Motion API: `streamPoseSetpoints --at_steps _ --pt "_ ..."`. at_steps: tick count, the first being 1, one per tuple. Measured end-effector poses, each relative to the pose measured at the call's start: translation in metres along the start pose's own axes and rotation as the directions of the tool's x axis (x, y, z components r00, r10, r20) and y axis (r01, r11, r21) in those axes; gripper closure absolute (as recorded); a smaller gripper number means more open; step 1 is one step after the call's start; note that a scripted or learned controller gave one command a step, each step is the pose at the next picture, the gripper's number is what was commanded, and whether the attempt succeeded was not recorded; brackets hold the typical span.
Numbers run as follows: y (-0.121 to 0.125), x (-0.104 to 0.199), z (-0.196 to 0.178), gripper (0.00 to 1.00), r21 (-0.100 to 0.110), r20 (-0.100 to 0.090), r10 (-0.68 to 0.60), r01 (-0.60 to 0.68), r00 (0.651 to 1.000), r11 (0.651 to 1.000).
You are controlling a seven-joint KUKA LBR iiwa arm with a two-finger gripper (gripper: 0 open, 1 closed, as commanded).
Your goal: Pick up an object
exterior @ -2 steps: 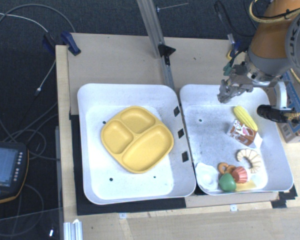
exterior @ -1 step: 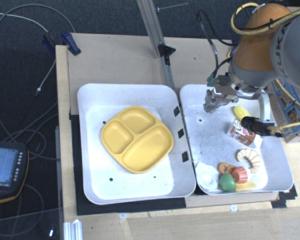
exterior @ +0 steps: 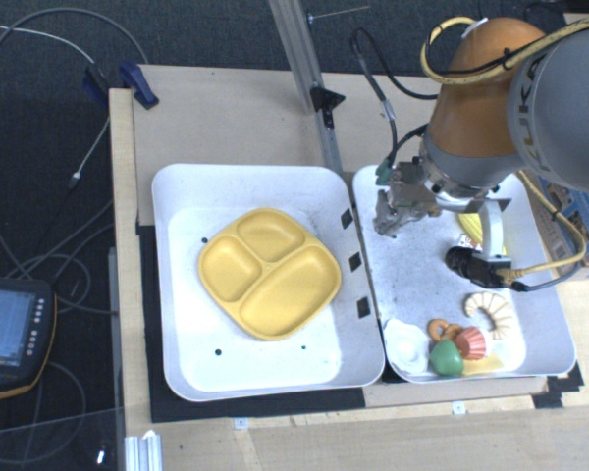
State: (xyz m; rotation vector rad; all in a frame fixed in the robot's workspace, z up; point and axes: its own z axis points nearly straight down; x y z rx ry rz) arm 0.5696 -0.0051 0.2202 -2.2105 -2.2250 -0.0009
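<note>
A robotics laboratory or test cell, not a home. An industrial arm with an orange band reaches over a plywood bench bearing two shallow white bins. Loose cables trail across the dark floor beyond the bench's left edge, beside what appears to be a handheld control pendant. An aluminium post rises at the bench's far edge.

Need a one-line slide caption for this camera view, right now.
Arm's hand hovers over the right bin near its far left corner; toys cluster at the near edge, and a yellow tray sits in the left bin.
</note>
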Motion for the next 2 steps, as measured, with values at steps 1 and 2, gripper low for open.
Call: streamPoseSetpoints --at_steps 1,2 --pt "-0.026 0.049 0.007 1.0 0.002 0.001 0.001 -0.001 1.0 1.0" --pt "-0.04 0.097 -0.005 1.0 -0.003 0.0 0.0 0.0 1.0 1.0"
